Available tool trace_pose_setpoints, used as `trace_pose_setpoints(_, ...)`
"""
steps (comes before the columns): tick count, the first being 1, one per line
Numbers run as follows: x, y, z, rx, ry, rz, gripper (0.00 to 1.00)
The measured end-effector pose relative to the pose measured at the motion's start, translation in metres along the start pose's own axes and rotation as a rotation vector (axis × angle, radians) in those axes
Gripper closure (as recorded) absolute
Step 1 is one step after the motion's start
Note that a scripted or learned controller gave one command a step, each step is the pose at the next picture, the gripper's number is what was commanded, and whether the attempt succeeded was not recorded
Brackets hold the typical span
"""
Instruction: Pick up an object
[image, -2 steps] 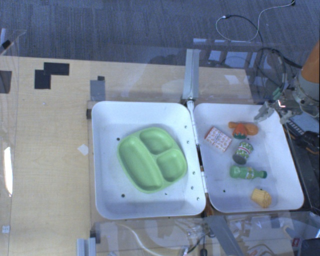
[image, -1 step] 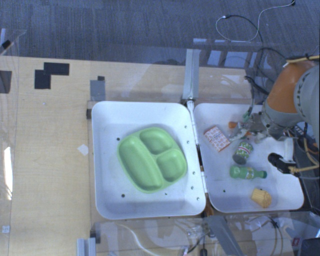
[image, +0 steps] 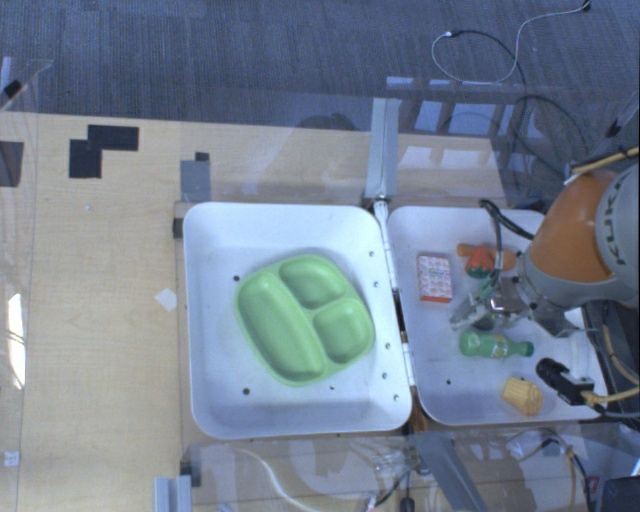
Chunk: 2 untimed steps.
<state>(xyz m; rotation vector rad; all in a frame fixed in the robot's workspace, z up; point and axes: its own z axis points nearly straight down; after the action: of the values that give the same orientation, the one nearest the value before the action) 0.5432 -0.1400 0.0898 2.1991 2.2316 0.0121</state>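
- The gripper (image: 478, 310) is being held low over the right bin (image: 440, 400), near that bin's middle, with the arm (image: 575, 240) reaching in from the right of the view.
- How far the gripper is open cannot be told; the metal parts at its tip are being blurred together, and nothing is being seen clearly held there.
- The green bottle (image: 494, 347) is being taken as the likeliest thing for the pick: it is lying on its side just below the gripper in the view, that is, toward the near edge of the bin, very close to the tip or perhaps touching it.
- The bottle's long axis is running roughly left to right across the view, so, as a judgement, a grasp across its narrow body is being called for rather than one along its length.
- Other candidates are being noted around the gripper: a small red-and-white packet (image: 434, 277) to its left, an orange object (image: 482, 258) just above it, and a tan block (image: 523, 395) lower right, well apart from the tip.
- The green divided tray (image: 305, 318) is lying in the left bin (image: 210, 390), well away from the gripper.
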Motion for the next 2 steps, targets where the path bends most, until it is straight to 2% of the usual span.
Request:
trace_pose_setpoints(1, 0.058, 0.014, 0.0, -0.004, 0.0, -0.107, 0.0)
trace_pose_setpoints(2, 0.045, 0.068, 0.001, -0.002, -0.001, -0.101, 0.0)
